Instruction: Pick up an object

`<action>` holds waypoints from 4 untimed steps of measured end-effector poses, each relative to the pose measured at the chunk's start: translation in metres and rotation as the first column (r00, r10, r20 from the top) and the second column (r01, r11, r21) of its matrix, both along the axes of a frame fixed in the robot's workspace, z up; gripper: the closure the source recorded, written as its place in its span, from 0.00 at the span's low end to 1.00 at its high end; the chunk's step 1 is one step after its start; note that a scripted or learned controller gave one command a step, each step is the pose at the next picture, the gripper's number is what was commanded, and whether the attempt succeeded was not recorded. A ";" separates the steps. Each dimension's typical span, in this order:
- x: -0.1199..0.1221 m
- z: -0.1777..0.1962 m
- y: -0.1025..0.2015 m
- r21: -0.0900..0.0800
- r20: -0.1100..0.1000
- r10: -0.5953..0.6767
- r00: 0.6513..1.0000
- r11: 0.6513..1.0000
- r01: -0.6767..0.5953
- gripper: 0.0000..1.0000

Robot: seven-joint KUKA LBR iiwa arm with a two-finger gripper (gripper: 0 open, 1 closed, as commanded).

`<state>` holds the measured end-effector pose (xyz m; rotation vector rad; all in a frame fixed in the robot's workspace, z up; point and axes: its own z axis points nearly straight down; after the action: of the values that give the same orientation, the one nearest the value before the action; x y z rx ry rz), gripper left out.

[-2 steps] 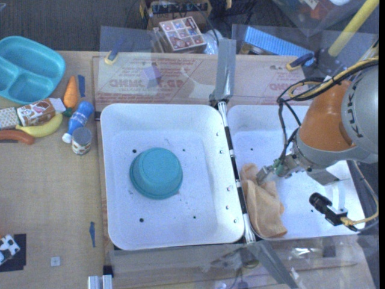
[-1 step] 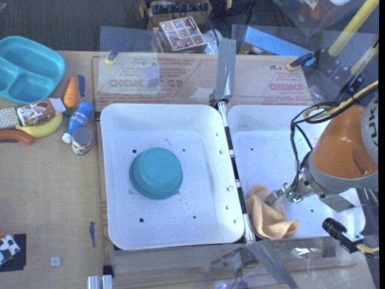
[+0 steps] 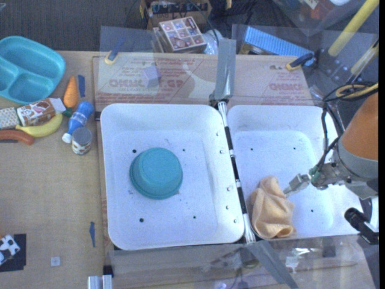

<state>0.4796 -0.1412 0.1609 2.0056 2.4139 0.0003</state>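
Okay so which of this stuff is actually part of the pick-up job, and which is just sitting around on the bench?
Part of the job:
gripper
tan cloth in the right bin
teal bowl, upside down in the left bin

Just lying about, left of the bins:
blue divided tray
banana
carrot
small can

Two bins sit side by side on the bench. An upturned bowl (image 3: 156,173) lies in the left bin (image 3: 120,125), and a crumpled cloth (image 3: 272,209) lies in the right bin (image 3: 271,125), against its near-left corner. The gripper (image 3: 295,184) hangs just beside the cloth, to its right.
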 end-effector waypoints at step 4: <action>0.004 -0.061 0.040 -0.001 0.015 0.072 0.997 0.997 -0.072 0.00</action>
<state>0.4841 -0.1012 0.1002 1.9097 2.4755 0.0139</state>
